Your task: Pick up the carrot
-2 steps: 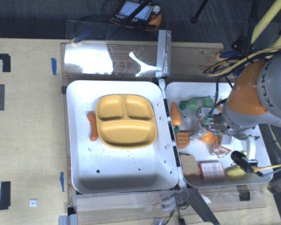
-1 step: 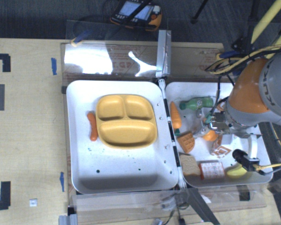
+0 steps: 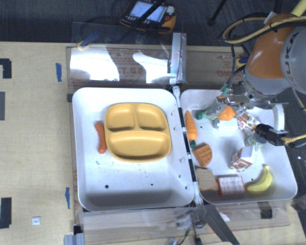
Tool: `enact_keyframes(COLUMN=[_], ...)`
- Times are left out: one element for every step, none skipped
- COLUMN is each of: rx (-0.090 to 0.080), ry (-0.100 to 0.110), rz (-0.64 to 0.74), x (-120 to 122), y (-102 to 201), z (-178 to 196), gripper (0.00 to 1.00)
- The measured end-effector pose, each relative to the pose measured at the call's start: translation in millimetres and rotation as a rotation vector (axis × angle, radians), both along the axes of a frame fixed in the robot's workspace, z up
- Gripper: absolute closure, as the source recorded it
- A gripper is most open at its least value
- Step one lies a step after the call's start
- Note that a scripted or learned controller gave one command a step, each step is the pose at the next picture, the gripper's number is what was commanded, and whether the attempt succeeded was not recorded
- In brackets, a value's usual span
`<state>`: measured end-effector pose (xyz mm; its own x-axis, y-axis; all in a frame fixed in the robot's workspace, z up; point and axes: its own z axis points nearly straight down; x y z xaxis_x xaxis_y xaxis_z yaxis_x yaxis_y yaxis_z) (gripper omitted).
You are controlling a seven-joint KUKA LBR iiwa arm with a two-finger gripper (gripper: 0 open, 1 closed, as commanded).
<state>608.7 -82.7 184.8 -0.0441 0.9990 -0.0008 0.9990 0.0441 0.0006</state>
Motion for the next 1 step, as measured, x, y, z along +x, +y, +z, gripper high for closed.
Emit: enact_keyframes(rx=[0.000], ry=[0.004], rz=[-0.389], x=[-7.4], y=[65.8], z=[-1.0], gripper=[1.00])
